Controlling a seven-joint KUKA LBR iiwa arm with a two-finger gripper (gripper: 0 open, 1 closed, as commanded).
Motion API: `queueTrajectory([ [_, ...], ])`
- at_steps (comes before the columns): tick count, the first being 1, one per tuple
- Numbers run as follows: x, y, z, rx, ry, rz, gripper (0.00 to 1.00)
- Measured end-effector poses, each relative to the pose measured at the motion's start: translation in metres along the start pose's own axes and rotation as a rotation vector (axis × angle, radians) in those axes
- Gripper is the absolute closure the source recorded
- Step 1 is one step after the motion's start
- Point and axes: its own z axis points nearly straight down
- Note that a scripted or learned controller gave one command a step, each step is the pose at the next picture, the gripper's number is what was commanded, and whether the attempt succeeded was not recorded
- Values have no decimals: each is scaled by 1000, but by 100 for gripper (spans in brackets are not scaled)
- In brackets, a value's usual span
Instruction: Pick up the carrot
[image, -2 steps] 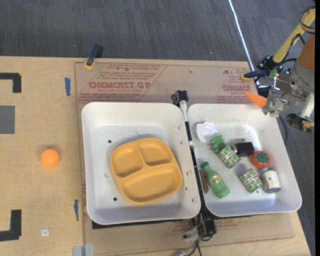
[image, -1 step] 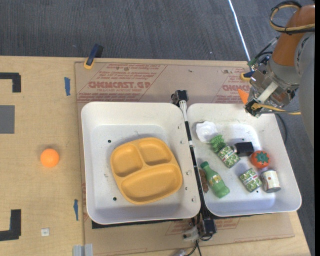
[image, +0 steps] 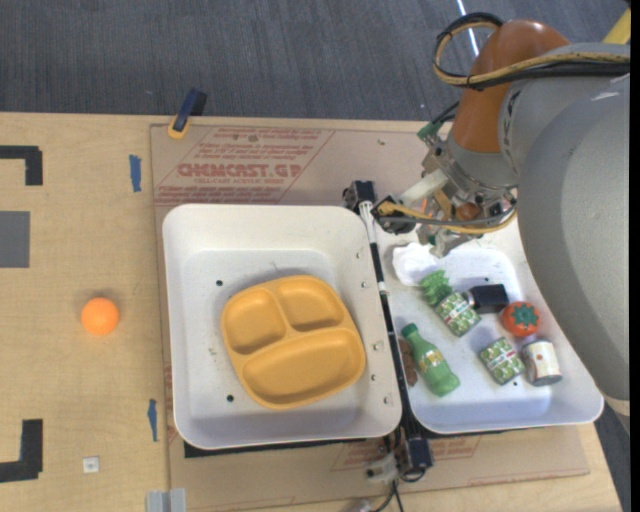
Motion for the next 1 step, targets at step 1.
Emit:
queueTrajectory([
  [1, -3, -88, 20, -1, 0, 117, 100],
])
